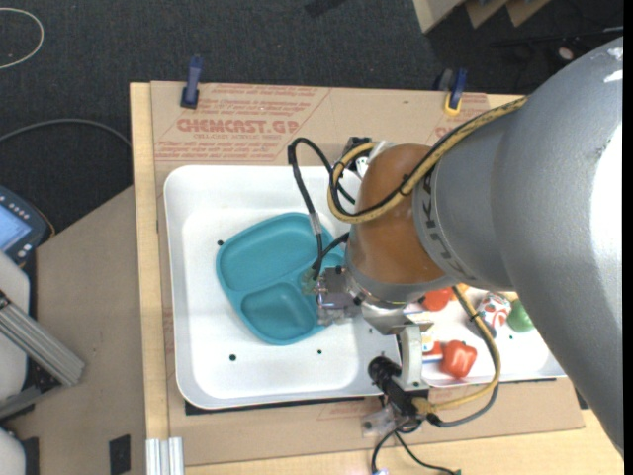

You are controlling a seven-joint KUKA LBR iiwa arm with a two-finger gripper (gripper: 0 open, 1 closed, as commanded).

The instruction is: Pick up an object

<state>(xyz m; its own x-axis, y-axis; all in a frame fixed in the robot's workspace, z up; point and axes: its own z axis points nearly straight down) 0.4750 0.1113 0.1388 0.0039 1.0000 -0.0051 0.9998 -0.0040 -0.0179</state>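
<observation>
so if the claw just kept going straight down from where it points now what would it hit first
Probably the teal divided dish in the left bin. The claw sits low at the dish's right edge, so it may catch the rim or the bin floor beside it; depth is unclear from this view.

the bulky grey arm with its orange band [396, 231] is covering most of the right white bin [514, 364] and the turquoise plastic divided dish's [267, 275] right edge.

Arm [554, 166]: big grey cylindrical link, smooth matte finish. Orange band [391, 226] above wrist, rounded, glossy. Yellow and black cables [336, 181] looped over band. Silver wrist flange [381, 310] below. More black and yellow cabling [435, 404] w/ connectors, white bracket.
</observation>
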